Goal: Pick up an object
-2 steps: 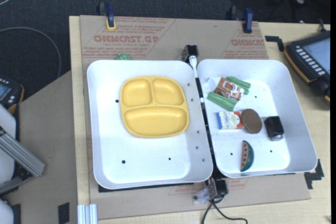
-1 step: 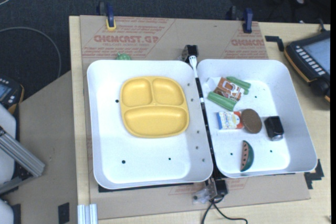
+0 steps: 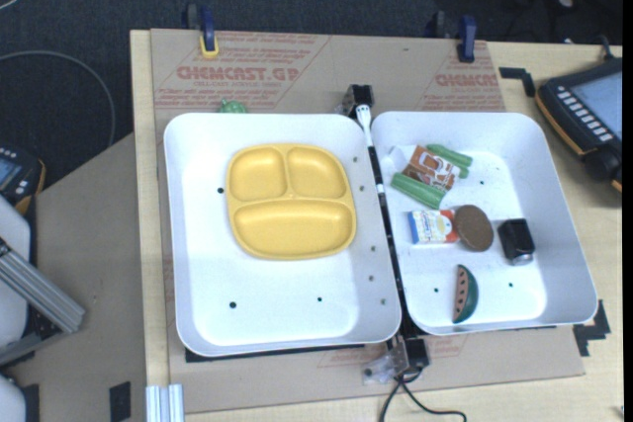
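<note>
Camera view: red "CHEMCAST GP" on board (image 3: 297,64) beneath left bin (image 3: 198,296) and right bin (image 3: 559,277); claw state untellable

A single fixed camera looks down at a slant from above the bench (image 3: 247,64), far enough back to take in both white bins whole: the left bin (image 3: 198,292) and right bin (image 3: 554,212), side by side, with dark floor beyond.
</note>
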{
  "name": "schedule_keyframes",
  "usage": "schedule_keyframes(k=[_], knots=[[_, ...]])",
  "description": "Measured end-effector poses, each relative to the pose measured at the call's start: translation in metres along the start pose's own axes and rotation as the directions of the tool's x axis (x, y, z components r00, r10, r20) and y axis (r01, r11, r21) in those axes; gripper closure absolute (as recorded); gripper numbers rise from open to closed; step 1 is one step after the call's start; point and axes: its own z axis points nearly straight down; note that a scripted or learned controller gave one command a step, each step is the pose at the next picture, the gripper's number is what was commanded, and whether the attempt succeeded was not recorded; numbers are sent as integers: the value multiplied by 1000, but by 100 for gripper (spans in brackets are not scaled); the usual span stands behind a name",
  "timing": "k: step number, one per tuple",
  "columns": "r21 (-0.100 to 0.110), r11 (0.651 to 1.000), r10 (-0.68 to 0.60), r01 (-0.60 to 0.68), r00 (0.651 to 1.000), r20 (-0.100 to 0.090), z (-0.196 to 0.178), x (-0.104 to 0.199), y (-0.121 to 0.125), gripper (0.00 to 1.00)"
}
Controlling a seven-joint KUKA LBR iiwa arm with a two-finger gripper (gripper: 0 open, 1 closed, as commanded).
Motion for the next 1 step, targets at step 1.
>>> schedule_keyframes(k=[1], knots=[[-1,1000,-2,2,1000,0,16,10,0,100]])
